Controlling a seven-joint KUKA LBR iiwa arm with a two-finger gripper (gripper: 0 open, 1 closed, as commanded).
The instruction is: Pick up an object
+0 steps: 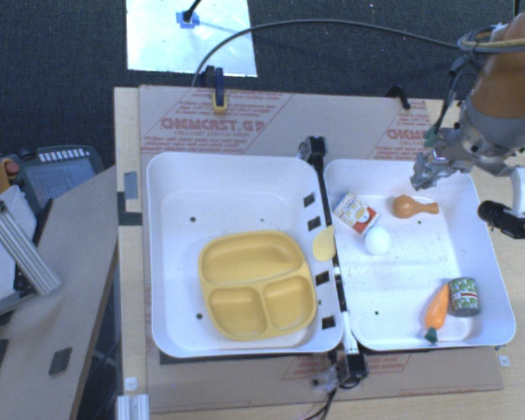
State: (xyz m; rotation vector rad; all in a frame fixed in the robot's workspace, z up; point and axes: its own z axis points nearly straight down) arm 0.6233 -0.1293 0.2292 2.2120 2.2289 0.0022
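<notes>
White bins (245,169): two; yellow tray (254,283): one

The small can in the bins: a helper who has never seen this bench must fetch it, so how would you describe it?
Look in the right bin, at its near right corner. The can stands there beside the carrot, the two close together. It is a short cylinder with a green label and grey lid, unlike the orange carrot and white egg.

The board (271,116) under the bins reads "CHEMCAST GP" in red — once left of centre, and again, partly hidden, at its right end.
</notes>
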